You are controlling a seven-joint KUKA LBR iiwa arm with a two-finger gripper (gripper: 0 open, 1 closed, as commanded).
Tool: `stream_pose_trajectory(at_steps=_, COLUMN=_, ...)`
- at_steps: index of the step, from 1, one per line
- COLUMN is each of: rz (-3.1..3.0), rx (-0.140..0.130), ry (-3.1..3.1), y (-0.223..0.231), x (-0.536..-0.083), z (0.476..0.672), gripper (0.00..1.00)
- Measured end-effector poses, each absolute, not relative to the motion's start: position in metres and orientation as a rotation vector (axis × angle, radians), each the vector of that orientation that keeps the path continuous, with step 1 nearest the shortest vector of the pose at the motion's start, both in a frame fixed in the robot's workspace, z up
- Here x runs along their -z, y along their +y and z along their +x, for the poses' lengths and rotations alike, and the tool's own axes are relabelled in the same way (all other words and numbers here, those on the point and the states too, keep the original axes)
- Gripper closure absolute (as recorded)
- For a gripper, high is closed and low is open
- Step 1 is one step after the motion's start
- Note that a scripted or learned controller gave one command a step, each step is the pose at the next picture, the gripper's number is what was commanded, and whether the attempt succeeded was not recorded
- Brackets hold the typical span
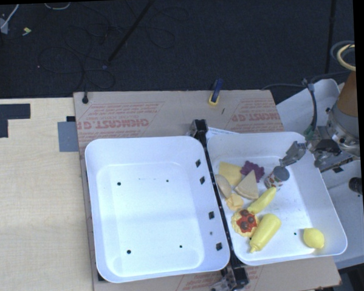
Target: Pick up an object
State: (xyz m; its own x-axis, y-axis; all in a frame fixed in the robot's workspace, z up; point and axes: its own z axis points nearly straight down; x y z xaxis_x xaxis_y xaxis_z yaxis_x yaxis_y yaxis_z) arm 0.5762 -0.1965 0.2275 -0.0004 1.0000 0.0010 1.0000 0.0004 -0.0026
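Observation:
The right bin [318,195] holds several small items. Among them are a yellow wedge [228,171], a purple piece [252,168], a tan wedge [248,186], a small grey and red can [277,177], a yellow stick [263,199], a red and yellow toy [244,221], a yellow bottle [264,230] and a lemon [313,238]. My gripper [308,156] hangs over the bin's upper right part, open. Its left fingertip [288,158] is just above and right of the can. Nothing sits between the fingers.
The left bin [98,176] lies beside the right one, with a black divider [210,195] between them. Both rest on a cardboard sheet [144,116]. A blue and yellow clip [215,92] lies at the sheet's far edge.

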Motion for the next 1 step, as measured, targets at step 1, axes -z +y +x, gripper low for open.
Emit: stream_pose_trajectory(at_steps=1, rz=-2.220, rx=-0.001, ry=-2.224, y=-0.1774, x=-0.2035, z=0.6193, gripper=0.00)
